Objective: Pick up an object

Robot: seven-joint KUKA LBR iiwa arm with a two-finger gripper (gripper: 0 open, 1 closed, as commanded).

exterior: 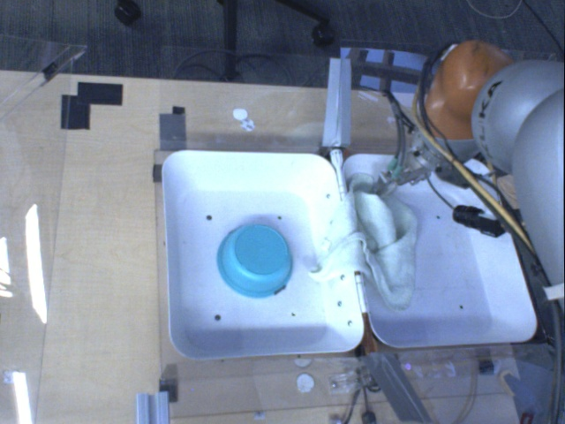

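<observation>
Floor: we see dark carpet along the top, with the black wheeled base of a chair point(225, 3) standing on it.
Bench: we see a pale wooden bench point(88, 237) with black tape marks point(88, 102) near its upper left corner and a few small white bits lying on the wood above and below the bins.
Writing: we can read no brand, label or lettering on anything here.
Left bin: the left bin point(190, 316) is shallow and white, with small dark holes in its floor.
Bowl: a round blue bowl point(255, 260) sits upside down near the middle of the left bin's floor.
Right bin: the right bin point(477, 312) is white and touches the left bin along a shared edge.
Cloth: a crumpled white cloth point(388, 250) lies on the left side of the right bin, soft and folded, with one twisted end draped over the shared edge into the left bin.
Arm: the grey arm point(521, 113) with its orange band comes in from the upper right, cables trailing beside it.
Gripper: the gripper point(389, 177) is at the cloth's upper end; we cannot tell how it stands or whether it has the cloth.
</observation>
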